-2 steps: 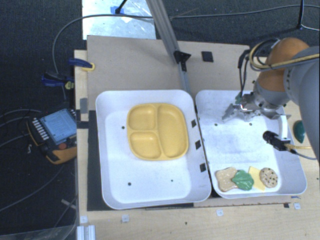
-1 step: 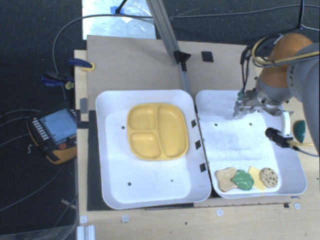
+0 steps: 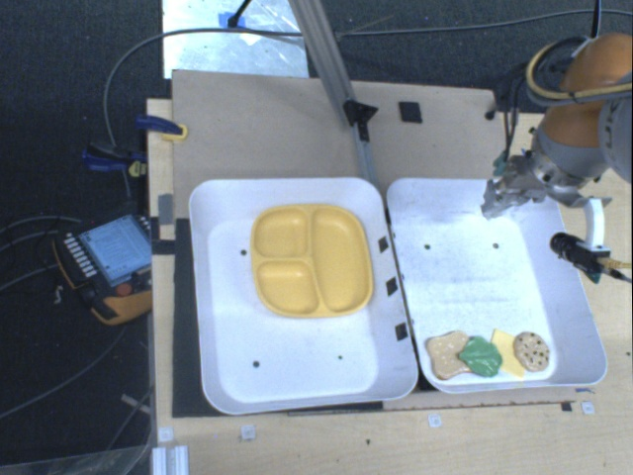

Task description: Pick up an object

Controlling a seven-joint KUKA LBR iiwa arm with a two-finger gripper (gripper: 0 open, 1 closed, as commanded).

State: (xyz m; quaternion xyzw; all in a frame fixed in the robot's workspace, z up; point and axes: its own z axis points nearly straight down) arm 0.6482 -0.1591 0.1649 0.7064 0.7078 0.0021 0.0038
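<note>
Camera view — yellow divided plate (image 3: 313, 260) in left bin (image 3: 223, 364); toy foods (image 3: 487, 353) in right bin (image 3: 564, 305); gripper (image 3: 497, 204) grip unreadable.

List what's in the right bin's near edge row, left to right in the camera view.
Toast-shaped piece → green leafy piece → yellow cheese-like slice → chocolate chip cookie. All lie along the near wall of the right bin, neighbours touching or overlapping; the pincer is at the bin's far side.
</note>
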